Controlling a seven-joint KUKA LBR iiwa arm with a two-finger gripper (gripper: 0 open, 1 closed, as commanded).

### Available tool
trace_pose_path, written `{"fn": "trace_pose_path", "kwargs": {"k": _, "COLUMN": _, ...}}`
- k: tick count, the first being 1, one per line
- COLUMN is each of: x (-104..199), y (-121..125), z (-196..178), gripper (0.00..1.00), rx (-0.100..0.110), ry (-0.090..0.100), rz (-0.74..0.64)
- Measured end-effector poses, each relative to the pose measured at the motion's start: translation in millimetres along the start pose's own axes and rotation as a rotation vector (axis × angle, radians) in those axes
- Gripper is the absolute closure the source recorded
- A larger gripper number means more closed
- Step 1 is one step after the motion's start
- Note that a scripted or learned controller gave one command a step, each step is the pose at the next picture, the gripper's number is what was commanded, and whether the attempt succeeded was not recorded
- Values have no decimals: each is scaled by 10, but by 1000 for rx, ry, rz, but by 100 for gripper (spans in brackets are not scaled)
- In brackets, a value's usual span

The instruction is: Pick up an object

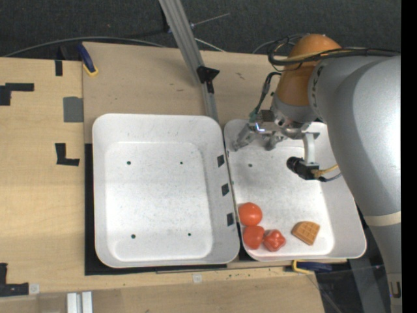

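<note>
In the right bin (280, 175) lie a round red-orange tomato-like ball (250, 213), a second red piece (253, 236) touching a red pepper-like piece (274, 240), and a tan waffle-shaped piece (306, 231), all near the front edge. My gripper (255, 137) hovers over the bin's back left corner, well behind those objects. Its fingers stand apart and nothing is between them.
The left bin (159, 188) lies beside the right one, joined by black clips (225, 189). A slanted metal pole (189, 44) stands behind the bins. The big grey arm (365, 142) covers the right bin's right side.
</note>
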State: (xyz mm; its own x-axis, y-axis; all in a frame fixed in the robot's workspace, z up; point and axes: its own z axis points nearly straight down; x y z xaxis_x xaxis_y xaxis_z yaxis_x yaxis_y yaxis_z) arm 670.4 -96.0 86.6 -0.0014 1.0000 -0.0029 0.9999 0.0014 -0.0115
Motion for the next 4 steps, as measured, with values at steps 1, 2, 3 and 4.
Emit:
{"fn": "trace_pose_path", "kwargs": {"k": 1, "x": 11, "y": 1, "z": -109, "gripper": 100, "rx": -1, "ry": 1, "rz": -2}}
{"fn": "trace_pose_path", "kwargs": {"k": 2, "x": 28, "y": 48, "z": -544, "gripper": 100, "rx": -15, "ry": 4, "rz": 0}}
{"fn": "trace_pose_path", "kwargs": {"k": 3, "x": 137, "y": 86, "z": -1077, "gripper": 100, "rx": -16, "ry": 4, "rz": -1}}
{"fn": "trace_pose_path", "kwargs": {"k": 4, "x": 147, "y": 89, "z": -1175, "gripper": 100, "rx": -12, "ry": 4, "rz": 0}}
